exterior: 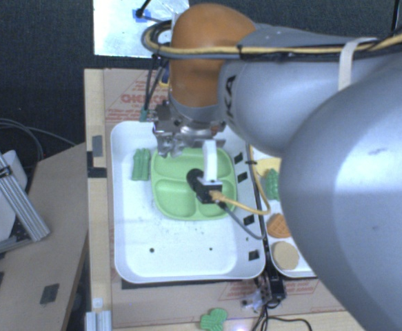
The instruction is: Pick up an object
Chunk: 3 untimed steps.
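Observation:
A light green divided plate (180, 197) lies in the left white bin (166, 261), toward its far side. A small dark green ribbed piece (141, 164) rests just left of the plate. My gripper (181, 147) hangs over the plate's far edge, under the orange band of the arm. Its tip is masked by the wrist hardware, a white part and a black part with a yellow cable. Nothing can be seen held in it.
The right bin (292, 273) is mostly covered by the arm; it shows a green piece (272, 183), an orange piece (278, 225) and a tan round piece (285, 255). A green clover-shaped item (214, 318) lies on the bench in front of the bins.

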### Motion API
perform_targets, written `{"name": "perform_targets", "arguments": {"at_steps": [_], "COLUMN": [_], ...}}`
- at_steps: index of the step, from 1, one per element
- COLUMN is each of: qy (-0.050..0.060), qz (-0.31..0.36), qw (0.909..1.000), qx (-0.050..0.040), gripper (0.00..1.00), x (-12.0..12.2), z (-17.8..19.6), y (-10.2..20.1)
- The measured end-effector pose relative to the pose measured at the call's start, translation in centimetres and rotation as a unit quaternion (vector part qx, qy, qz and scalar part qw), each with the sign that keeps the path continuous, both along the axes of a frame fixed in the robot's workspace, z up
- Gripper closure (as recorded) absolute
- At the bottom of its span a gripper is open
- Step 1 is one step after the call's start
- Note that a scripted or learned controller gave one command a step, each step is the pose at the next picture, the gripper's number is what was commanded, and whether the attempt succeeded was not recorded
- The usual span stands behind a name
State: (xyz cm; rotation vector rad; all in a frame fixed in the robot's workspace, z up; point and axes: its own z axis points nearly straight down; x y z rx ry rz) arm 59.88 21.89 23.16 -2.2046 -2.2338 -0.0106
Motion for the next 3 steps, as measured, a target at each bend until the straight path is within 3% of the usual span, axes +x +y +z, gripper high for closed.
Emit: {"name": "perform_targets", "arguments": {"at_steps": [1,2,3], "qy": [-0.003,0.000,-0.006], "qz": [-0.004,-0.003,-0.004], "qw": [1.0000,1.0000,1.0000], "qx": [-0.0018,-0.0022,-0.0001], "gripper": [1.00,1.00,1.00], "x": [3.3,-5.4,-7.4], "z": [5.3,6.4,29.6], "y": [1.6,1.7,-0.5]}}
